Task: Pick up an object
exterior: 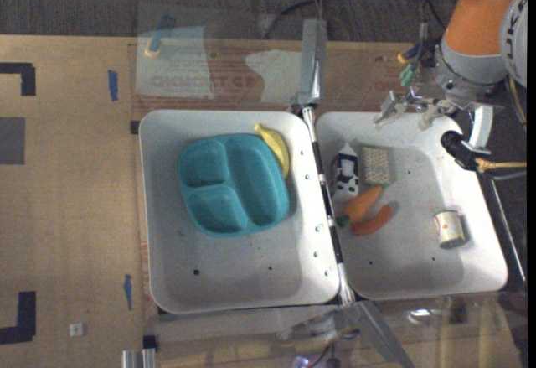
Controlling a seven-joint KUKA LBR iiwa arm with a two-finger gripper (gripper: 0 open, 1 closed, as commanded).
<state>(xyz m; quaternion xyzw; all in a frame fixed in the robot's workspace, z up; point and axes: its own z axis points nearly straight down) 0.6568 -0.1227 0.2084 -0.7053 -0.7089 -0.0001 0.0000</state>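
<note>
The right bin [419,274] holds a black and white toy [346,173], a speckled green pad [376,163], an orange carrot [364,202], a red-orange sausage-shaped piece [373,220] and a small silver can [450,228] lying on its side. My gripper [414,109] hangs over the far rim of the right bin, up and to the right of the pad. It is open, with nothing between its fingers. All the objects lie on the bin floor, apart from the gripper.
The left bin [243,274] bears a teal divided plate [234,184] with a yellow banana [275,147] at its far right edge. A metal divider [311,73] runs back from between the bins. The orange and grey arm [486,14] comes in at the upper right.
</note>
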